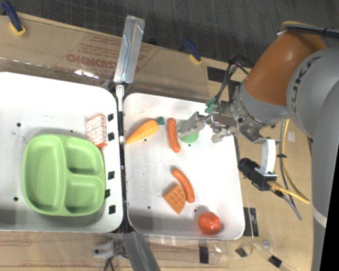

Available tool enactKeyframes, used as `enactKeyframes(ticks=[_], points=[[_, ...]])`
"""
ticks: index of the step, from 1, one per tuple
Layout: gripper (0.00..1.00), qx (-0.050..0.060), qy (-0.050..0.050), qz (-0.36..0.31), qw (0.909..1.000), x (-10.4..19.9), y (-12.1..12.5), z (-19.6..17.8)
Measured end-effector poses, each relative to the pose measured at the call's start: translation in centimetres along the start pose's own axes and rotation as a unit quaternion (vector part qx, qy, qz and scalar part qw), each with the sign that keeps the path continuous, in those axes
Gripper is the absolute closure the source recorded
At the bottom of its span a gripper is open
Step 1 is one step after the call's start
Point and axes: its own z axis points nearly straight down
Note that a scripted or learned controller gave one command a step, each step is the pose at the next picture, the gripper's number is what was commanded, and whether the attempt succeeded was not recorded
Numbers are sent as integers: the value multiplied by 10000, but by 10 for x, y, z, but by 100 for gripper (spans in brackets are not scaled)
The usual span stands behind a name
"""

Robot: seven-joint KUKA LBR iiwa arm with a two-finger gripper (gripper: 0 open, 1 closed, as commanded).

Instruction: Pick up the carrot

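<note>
You had the gripper (204, 127) over the right bin's (227, 192) top edge w/ fingers spread, nothing betw. them, beside a green piece (190, 136). Carrot (142, 132) lay apart at upper left of that bin, near the divider, w/ a sausage (173, 135) betw. it & the gripper.

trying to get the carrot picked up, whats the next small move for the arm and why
Probably shift the end effector toward the left of the view and lower it over the carrot. It hangs at the right bin's upper edge above a green item, while the carrot lies apart near the divider, with a sausage between.
</note>
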Motion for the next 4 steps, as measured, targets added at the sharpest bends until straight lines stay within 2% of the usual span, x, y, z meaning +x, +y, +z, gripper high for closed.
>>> enactKeyframes(ticks=[1,2,3,4], points=[[0,9,-2,-503,9987,32,64,113],[0,-4,-4,-619,9981,45,68,145],[100,-3,-6,-636,9980,45,69,134],[100,-26,-4,-23,10000,109,74,43]])
